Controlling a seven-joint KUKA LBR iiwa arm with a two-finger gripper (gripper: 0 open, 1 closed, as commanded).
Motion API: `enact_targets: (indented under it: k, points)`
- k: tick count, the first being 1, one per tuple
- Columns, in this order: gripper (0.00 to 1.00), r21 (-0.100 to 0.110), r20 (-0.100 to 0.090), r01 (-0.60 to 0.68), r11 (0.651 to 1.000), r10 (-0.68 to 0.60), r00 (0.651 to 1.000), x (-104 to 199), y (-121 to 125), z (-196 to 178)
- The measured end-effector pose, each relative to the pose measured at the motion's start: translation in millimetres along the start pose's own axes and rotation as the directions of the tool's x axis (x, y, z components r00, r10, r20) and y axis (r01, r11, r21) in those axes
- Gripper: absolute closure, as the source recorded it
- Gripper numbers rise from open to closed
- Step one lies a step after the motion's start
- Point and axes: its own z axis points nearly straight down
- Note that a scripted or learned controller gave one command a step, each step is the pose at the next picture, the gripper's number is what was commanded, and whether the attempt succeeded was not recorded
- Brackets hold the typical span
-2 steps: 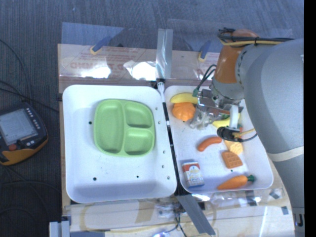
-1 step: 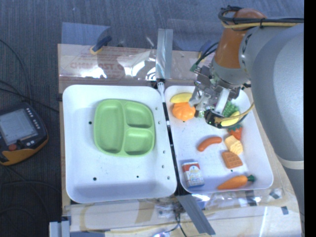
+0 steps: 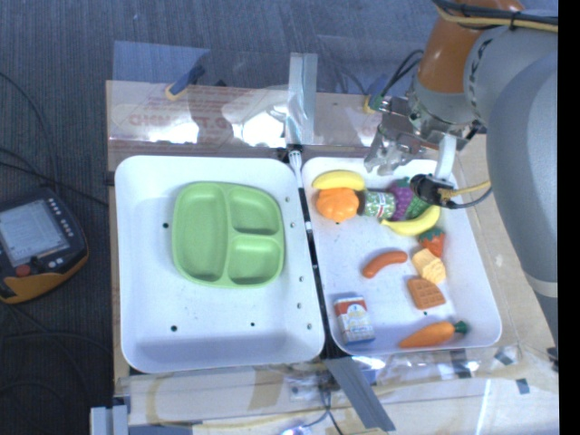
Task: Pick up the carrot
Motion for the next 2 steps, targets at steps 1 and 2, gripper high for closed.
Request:
enact_targets:
  k: [1,2]
  points:
    - [0.0,0.002,0.0,0.001,1.0,-0.001,1.0,0.7,-0.4,0.8]
    - [0.0,0.015,0.001,-0.016,1.0,0.016,1.0,-23.8,-61.0,101.1]
